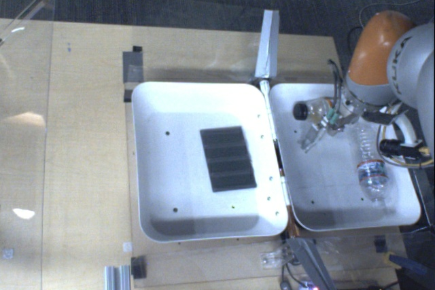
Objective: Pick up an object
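Observation:
A black ribbed rectangular pad [228, 158] lies flat in the middle of the left bin [156, 214]. A clear plastic bottle [371, 166] with a blue label lies along the right side of the right bin [333, 214]. My gripper [313, 135] hangs low over the upper left part of the right bin, pointing down and left. It is well left of the bottle and right of the pad. I see nothing held in it.
The grey arm with its orange band [377, 51] reaches in over the right bin's upper right corner. A black cable [401, 149] loops beside the bottle. A metal post [267, 44] stands behind the gap between the bins.

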Available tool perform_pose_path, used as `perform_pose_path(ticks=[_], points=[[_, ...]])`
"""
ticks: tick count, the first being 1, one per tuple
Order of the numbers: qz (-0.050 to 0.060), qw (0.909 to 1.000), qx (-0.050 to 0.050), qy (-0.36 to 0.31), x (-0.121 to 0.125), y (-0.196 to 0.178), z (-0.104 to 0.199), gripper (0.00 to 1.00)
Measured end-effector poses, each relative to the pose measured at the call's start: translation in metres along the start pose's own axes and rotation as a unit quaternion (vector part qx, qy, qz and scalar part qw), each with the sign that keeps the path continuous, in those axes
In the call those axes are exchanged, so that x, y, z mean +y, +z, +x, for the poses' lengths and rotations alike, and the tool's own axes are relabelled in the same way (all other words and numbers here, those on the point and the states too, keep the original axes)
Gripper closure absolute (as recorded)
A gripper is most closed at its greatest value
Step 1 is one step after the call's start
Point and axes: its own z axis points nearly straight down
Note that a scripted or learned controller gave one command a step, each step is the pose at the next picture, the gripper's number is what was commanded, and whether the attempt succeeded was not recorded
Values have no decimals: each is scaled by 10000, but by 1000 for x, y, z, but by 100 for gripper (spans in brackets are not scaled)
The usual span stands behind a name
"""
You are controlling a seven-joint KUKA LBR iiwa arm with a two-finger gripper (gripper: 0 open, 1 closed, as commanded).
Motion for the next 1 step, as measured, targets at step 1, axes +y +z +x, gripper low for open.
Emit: perform_pose_path(ticks=[1], points=[[-414,9982,-219,385,-20,0,-2,0]])
